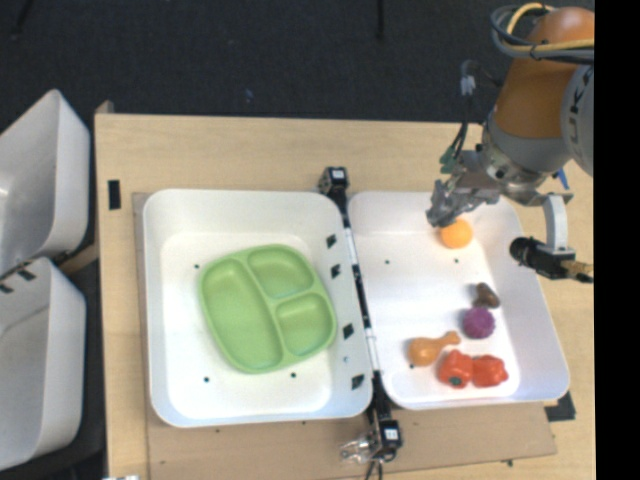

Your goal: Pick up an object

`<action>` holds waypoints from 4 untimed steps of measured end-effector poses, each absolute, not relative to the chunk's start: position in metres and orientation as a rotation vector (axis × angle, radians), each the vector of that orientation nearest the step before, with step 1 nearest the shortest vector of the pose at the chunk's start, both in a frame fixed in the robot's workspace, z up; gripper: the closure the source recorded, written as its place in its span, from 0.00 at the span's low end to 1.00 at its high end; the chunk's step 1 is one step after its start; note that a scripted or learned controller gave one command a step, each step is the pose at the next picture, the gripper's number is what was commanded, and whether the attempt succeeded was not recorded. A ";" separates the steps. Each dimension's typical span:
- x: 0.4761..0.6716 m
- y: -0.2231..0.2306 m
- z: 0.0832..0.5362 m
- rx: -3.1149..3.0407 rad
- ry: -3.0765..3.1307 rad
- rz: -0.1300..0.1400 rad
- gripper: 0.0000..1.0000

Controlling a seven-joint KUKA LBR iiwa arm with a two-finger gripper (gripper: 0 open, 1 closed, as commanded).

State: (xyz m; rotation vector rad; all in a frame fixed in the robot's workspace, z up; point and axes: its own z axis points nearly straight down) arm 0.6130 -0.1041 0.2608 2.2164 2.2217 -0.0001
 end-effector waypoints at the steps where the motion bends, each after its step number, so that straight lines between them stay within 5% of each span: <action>1: 0.608 -0.051 0.248 2.217 2.224 0.000 1.00; 4: 0.589 0.087 0.253 2.219 2.227 -0.004 1.00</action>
